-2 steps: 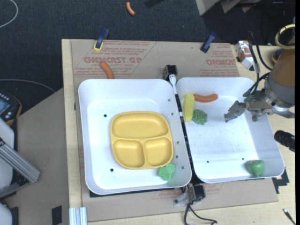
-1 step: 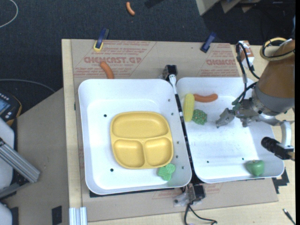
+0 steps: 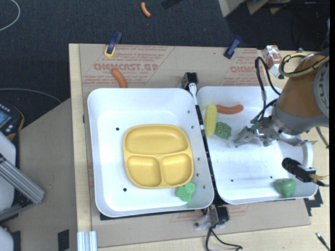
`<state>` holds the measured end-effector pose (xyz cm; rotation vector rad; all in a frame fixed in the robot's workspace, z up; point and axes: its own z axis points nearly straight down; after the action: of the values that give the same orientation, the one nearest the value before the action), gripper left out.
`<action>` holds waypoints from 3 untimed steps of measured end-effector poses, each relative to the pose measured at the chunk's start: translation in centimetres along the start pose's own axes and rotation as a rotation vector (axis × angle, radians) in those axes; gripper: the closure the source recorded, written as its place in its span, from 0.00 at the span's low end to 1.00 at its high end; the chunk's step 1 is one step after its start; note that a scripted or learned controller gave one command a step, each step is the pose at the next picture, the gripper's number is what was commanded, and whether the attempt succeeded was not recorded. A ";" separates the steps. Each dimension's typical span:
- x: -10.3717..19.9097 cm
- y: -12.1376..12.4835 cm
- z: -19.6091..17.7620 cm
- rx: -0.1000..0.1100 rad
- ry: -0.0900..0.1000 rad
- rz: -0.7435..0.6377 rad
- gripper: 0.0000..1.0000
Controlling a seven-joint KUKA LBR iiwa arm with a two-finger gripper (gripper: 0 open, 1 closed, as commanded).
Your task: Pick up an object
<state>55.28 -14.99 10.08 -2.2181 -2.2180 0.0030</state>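
Where arm [image 3: 306, 95] crosses, bin [image 3: 246, 190] half-hidden

Orange sausage [image 3: 119, 78] on the cardboard [image 3: 157, 61] — another [image 3: 145, 9] on dark floor.

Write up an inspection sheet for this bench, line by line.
Surface: cardboard-topped bench bearing left white bin and right white bin.
Job's things: yellow three-compartment plate and green leafy toy in left bin; yellow corn cob, orange sausage, green broccoli piece, green round toy in right bin.
Clutter: orange sausage on cardboard; another on the floor.
Tool: over right bin, beside broccoli; nothing seen between fingers.
Cables: black cable by arm.
Surroundings: dark carpet.
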 end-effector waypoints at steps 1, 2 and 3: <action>0.1 0.0 1.7 0.000 0.000 0.000 0.00; 0.0 0.0 0.6 -0.004 -0.001 0.001 1.00; 0.2 -0.9 -4.4 -0.010 -0.004 0.000 1.00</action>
<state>54.44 -14.77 14.46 -2.2253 -2.2246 -0.0031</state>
